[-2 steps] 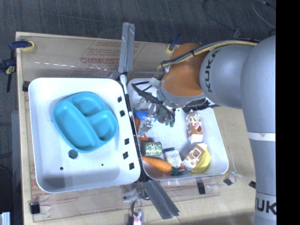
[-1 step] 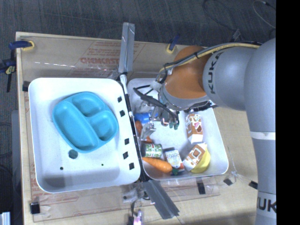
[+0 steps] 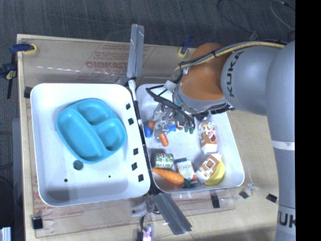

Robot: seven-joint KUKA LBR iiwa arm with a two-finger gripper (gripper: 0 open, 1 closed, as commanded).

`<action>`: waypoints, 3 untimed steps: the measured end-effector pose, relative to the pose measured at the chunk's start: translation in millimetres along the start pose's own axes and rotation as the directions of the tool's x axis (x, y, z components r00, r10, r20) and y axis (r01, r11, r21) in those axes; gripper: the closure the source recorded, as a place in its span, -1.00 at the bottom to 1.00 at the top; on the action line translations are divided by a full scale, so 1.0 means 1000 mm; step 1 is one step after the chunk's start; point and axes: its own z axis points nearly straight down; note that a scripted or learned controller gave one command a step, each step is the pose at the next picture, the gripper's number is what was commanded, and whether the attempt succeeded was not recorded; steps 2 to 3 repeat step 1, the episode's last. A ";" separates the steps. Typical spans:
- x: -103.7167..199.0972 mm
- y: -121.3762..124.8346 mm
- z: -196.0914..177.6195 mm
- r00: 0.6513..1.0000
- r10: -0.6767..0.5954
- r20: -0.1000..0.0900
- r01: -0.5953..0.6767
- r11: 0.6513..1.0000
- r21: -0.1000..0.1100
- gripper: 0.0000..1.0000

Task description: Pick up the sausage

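Pincer (image 3: 165, 126) low over right bin (image 3: 231, 139) — grip state impossible to tell.
Sausage (image 3: 163, 139) lying just at 6 o'clock of pincer; carrot (image 3: 168, 175) farther toward 6.

The scene was evenly and fairly brightly lit from above. The two white bins (image 3: 45, 134) were rendered bright, nearly washed out on their floors, and a soft grey shadow was cast in the left bin's near corner. A mild sheen was seen on the blue tray (image 3: 90, 129) and the arm's orange band (image 3: 200, 79). Small items under the pincer (image 3: 168, 122) were recorded slightly soft. The dark floor (image 3: 75, 9) was grainy.
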 end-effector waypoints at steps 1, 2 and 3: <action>-0.024 0.040 -0.116 0.961 -0.277 -0.021 0.277 0.961 -0.010 1.00; -0.024 0.040 -0.116 0.961 -0.277 -0.021 0.277 0.961 -0.010 1.00; -0.024 0.040 -0.116 0.961 -0.277 -0.021 0.277 0.961 -0.010 1.00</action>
